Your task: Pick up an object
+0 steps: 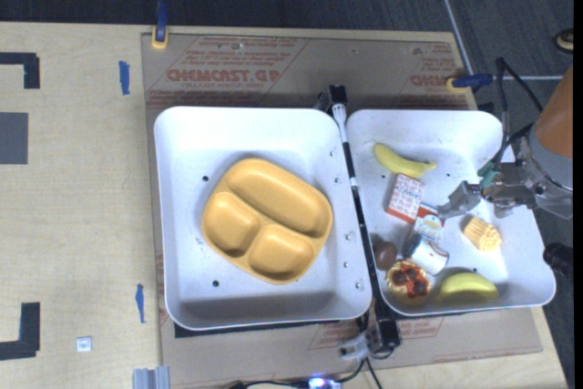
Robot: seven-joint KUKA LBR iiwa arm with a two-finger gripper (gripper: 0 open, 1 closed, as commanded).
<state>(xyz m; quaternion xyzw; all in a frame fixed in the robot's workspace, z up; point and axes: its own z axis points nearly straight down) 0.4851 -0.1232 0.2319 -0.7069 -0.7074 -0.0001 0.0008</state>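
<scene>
Tool [458,199] low over right bin [524,291], finger state hard to tell. Small can [428,249] just below its tip, beside red-white carton [405,197]. Two bananas [403,161] [469,287] and cheese wedge [482,234] nearby. Yellow tray [266,219] in left bin [182,269].

Both white bins [173,196] look like smooth, slightly glossy moulded plastic. The yellow divided tray [265,219] has a satin plastic sheen. The bench [73,223] is pale matt wood. Under the bins lies brown matt cardboard [228,68], printed red. The bananas [401,161] look waxy plastic.
</scene>
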